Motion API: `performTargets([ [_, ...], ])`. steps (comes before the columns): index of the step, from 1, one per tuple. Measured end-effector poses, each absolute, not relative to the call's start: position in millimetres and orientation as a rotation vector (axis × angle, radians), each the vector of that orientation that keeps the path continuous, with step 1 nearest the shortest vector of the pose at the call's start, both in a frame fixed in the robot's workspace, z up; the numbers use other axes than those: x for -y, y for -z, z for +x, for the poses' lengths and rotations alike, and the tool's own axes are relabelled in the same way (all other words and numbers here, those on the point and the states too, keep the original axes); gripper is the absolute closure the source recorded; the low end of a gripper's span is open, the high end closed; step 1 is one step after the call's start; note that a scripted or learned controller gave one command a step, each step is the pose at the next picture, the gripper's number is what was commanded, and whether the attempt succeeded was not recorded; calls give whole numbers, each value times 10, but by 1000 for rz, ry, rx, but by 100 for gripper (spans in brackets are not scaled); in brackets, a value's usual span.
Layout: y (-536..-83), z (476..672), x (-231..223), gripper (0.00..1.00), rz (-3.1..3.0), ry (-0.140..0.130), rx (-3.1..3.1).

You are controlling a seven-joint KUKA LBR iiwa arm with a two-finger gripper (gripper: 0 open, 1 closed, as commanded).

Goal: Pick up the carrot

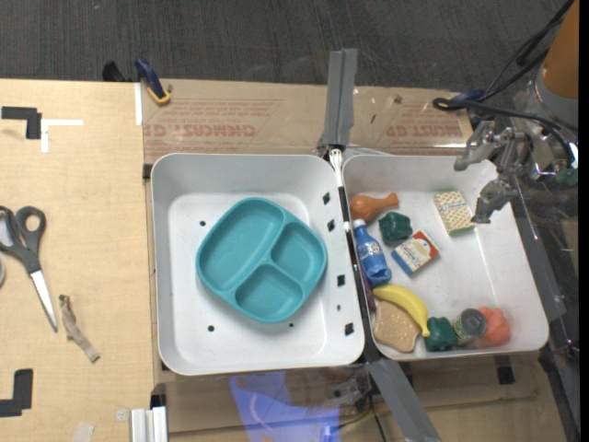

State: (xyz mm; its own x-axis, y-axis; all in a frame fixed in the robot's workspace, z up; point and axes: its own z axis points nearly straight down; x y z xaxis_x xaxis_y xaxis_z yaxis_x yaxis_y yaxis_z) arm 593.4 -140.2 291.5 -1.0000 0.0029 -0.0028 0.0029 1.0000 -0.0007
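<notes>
1. Gripper (486, 178) hangs over the far right part of the right bin (515, 247), its two metal fingers apart with nothing between them; one fingertip (485, 208) sits just beside the patterned cracker packet (454, 212).
2. Carrot (375, 205) lies in the right bin's far left corner, close to the wall shared with the left bin, thick orange end pointing toward the bin's middle; it is well apart from the gripper.
3. Just nearer than the carrot is a dark green toy vegetable (396, 226), and beside that a small red and white box (415, 252).
4. A blue bottle (372, 252) lies along the right bin's left wall, nearer than the carrot.
5. Along the near edge of the right bin sit a banana (406, 304), a slice of bread (396, 328) in the near left corner, a green piece (441, 333), a grey can (472, 323) and a salmon-coloured item (495, 326) toward the near right corner.
6. The left bin (175, 274) carries a teal divided plate (262, 261) near its middle.
7. On the bench's left part lie scissors (28, 251), beyond the left bin's left edge.
8. The arm's orange band (561, 58) shows at the far right, above the wrist.
</notes>
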Motion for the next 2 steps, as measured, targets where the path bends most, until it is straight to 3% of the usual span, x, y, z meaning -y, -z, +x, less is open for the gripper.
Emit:
performTargets([
  [1,-1913,6131,880,0,17,-2,-3142],
  [2,-1929,6491,511,0,694,0,-3059],
])
